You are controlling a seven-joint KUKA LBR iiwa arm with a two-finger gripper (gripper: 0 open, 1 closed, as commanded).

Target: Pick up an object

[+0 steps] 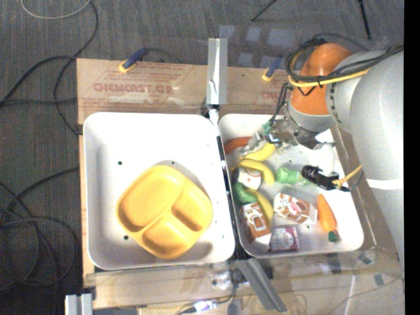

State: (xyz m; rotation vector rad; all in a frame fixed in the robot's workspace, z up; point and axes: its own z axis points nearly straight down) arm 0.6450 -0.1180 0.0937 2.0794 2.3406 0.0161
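Note:
The right bin (pixel 349 238) holds a heap of toy food. A yellow banana (pixel 260 153) lies near its top, with a second banana (pixel 264 205) curving below it. A green bottle-like piece (pixel 289 175) lies in the middle and an orange carrot (pixel 327 216) at the right. Small cartons (pixel 293 209) and a purple packet (pixel 285 239) lie toward the front. My gripper (pixel 275 134) hangs low over the bin's back part, just above and right of the upper banana. Nothing is visibly held in it.
The left bin (pixel 98 176) carries a yellow divided plate (pixel 165 210). A metal divider post (pixel 213 77) stands between the bins at the back. The grey arm (pixel 380 130) covers the right bin's right rim. Cables (pixel 328 176) trail off the wrist.

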